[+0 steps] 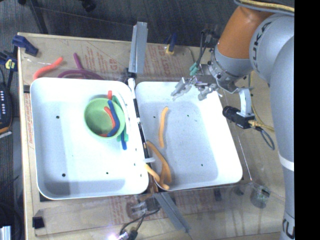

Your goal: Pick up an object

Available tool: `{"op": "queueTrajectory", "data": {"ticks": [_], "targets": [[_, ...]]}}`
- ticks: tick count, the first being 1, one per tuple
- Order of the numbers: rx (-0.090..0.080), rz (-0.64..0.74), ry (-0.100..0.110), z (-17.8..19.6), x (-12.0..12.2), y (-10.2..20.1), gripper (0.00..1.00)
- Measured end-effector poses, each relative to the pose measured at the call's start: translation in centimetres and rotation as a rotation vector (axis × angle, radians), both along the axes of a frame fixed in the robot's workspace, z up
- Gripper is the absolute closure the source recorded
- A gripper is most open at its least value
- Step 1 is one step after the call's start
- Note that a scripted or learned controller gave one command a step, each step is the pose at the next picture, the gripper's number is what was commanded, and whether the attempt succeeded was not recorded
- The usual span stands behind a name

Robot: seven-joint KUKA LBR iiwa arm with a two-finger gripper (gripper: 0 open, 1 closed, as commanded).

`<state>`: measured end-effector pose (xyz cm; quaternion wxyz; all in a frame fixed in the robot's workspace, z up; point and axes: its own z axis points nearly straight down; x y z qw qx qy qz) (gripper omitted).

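Camera view gives you two shallow white bins side by side on a tan worktop [75,209]. The left bin [60,154] holds one round green bowl [102,118] near its centre, with thin red, blue and green strips draped over the bowl's 3 o'clock rim. The right bin [210,154] holds one slim orange strip [162,126], smooth and slightly curved, lying toward 10 o'clock of that bin's centre, and one tan curled band [161,168] at its 7 o'clock corner, against the divider. The gripper [192,88] hangs over the right bin's 12 o'clock rim, its metal jaws spread apart with nothing between them, well apart from the orange strip. At the worktop's 11 o'clock you see one orange tube [47,68] and one purple hose [80,73]. Dark carpet lies beyond the worktop.
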<state>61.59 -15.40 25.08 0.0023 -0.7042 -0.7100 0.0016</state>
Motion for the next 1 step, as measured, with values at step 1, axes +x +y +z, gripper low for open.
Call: {"op": "queueTrajectory", "data": {"ticks": [1], "targets": [[-0.002,0.028,0.001,-9.9,-0.3,1.54,0.0]]}}
